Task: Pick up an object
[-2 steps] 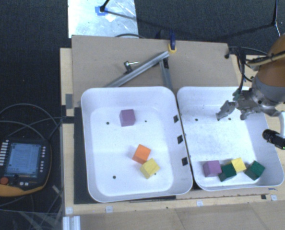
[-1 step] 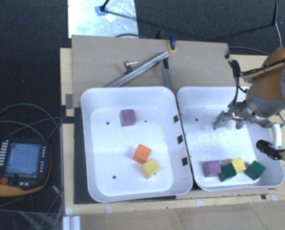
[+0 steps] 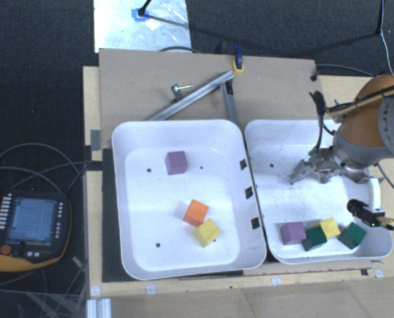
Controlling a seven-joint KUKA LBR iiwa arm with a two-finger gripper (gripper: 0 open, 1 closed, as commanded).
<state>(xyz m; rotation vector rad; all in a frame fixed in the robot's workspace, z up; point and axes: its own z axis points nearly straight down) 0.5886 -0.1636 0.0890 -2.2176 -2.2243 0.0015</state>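
My gripper (image 3: 304,172) hangs over the middle of the right bin (image 3: 276,144), above bare white floor, with nothing seen in it. Along that bin's front wall lie a purple cube (image 3: 292,232), a dark green cube (image 3: 314,238), a small yellow cube (image 3: 329,228) and a green cube (image 3: 351,235), all well in front of the gripper. The left bin (image 3: 137,177) holds a purple cube (image 3: 176,162) near its middle back, plus an orange cube (image 3: 196,212) and a yellow cube (image 3: 207,232) touching each other toward the front.
The arm's grey and orange wrist (image 3: 369,128) covers the right bin's far right side. A metal bar (image 3: 190,97) lies slanted on the brown board behind the bins. A pendant (image 3: 24,227) with cables rests on the floor at the left.
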